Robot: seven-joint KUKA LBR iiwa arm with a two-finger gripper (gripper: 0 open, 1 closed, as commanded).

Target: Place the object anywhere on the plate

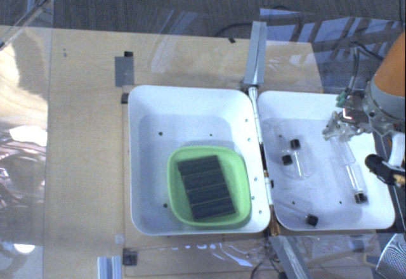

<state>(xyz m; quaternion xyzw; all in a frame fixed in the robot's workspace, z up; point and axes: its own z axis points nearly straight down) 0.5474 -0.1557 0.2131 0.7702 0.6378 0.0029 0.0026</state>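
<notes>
**A:** Eyes on the left bin (136, 163). The green plate (172, 190) sits towards its near right corner, and the dark ridged block (205, 187) is lying flat right on it.

**B:** Which way is it pointing?

**A:** Its long axis runs almost straight from far to near in the camera view, with a slight twist. The far end leans left and the near end leans right, towards the wall between the bins. The ridges cross it the short way. It fills most of the plate's floor, with green rim showing all round.

**B:** And the arm?

**A:** Over on the right. The grey arm with its orange band (394, 68) comes in at the right edge, and the pincer (337, 127) hangs over the right bin (330, 203), near that bin's far right side.

**B:** So where's the block from there?

**A:** Well apart. The block is off to the pincer's left and nearer the camera, with the bin divider between them. Nothing dark sits at the pincer.

**B:** Spread or pressed together?

**A:** I can't tell, the metal there is just a pale blur.

**B:** Anything below it?

**A:** Clear tubes with black caps. One tube (298, 158) lies left of the pincer and a second tube (351, 173) just nearer than it. Both bins rest on the wooden tabletop (76, 144).
</notes>
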